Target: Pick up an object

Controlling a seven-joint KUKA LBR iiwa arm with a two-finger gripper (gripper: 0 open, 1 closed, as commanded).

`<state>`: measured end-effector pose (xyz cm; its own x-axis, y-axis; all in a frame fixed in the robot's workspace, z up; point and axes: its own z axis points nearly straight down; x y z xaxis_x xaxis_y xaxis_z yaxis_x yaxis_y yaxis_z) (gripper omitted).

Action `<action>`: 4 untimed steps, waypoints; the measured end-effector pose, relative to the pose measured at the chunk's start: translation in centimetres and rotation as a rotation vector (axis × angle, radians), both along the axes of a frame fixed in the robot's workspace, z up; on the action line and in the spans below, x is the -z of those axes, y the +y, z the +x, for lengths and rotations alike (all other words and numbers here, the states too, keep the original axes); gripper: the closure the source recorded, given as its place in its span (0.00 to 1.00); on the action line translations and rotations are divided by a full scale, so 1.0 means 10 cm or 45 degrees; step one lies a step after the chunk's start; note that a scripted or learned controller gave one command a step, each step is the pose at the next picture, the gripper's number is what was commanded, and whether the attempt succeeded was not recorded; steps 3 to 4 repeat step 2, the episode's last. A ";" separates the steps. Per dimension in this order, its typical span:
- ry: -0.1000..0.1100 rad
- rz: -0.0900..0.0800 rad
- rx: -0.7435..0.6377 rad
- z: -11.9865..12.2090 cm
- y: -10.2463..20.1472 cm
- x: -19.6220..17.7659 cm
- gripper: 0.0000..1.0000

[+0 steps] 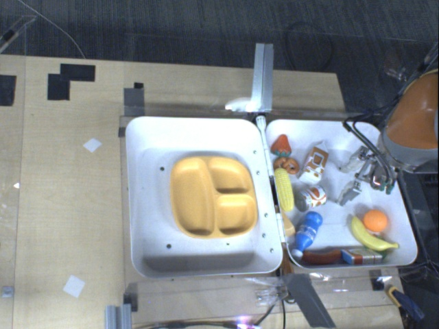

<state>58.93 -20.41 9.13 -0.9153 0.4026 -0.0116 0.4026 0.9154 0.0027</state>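
The right bin (336, 130) holds several toys. Among them are an ear of corn (284, 189), a white and brown carton (315, 163), a red and white ball (315, 197), a blue bottle (307, 230), a banana (367, 234) and an orange (375, 220). My gripper (349, 178) hangs over the right half of this bin, fingers pointing left. It is open with nothing between the fingers. It sits right of the ball and carton, up and to the left of the orange.
The left bin (147, 184) carries a yellow compartment tray (211, 195). A red-orange toy (280, 144) and a brown ring (287, 164) lie along the right bin's left wall. A red sausage (322, 256) and a small blue box (362, 256) lie at its front edge.
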 end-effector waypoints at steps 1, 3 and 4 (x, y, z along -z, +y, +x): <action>-0.001 0.000 -0.147 0.15 0.55 0.02 0.00; 0.000 -0.004 -0.187 -0.30 0.70 0.01 0.00; 0.000 -0.004 -0.187 -0.30 0.70 0.01 0.00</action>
